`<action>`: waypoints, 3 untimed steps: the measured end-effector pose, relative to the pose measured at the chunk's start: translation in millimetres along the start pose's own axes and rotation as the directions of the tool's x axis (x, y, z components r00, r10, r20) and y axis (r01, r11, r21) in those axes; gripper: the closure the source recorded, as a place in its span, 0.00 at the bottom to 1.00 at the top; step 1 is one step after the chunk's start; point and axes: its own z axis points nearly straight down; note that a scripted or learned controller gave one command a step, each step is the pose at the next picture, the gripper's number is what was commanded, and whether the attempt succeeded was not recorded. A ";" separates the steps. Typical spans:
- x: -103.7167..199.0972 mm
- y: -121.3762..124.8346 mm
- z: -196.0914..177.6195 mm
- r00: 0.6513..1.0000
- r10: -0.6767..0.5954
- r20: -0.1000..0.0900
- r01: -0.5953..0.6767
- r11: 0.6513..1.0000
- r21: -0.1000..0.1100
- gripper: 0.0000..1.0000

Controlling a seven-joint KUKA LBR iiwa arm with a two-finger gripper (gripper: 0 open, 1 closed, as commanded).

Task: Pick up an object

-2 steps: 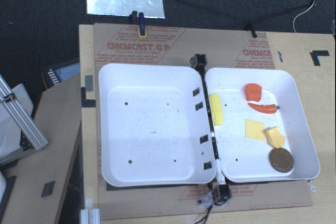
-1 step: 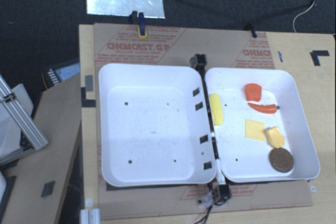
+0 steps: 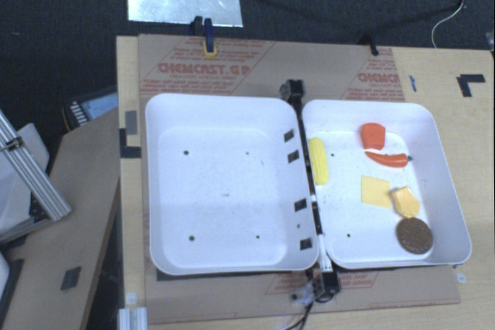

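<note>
Your surface (image 3: 93,166) carries two white bins. Every object sits in the right bin (image 3: 445,166): corn cob (image 3: 318,160) by the divider, orange piece (image 3: 373,135), red pepper (image 3: 387,159), yellow slice (image 3: 376,192), yellow chunk (image 3: 406,202), brown disc (image 3: 414,235). You cannot tell the end effector's state.

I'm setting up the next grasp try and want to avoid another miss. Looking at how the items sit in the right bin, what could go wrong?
The pale yellow slice and yellow chunk touch, so a grasp may drag both. The brown disc lies flat near the right bin rim, hard to get under. The corn cob hugs the dividing wall.
</note>
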 end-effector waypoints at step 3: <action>1.3 38.4 -66.9 1.000 -0.007 0.003 0.007 1.000 -0.009 1.00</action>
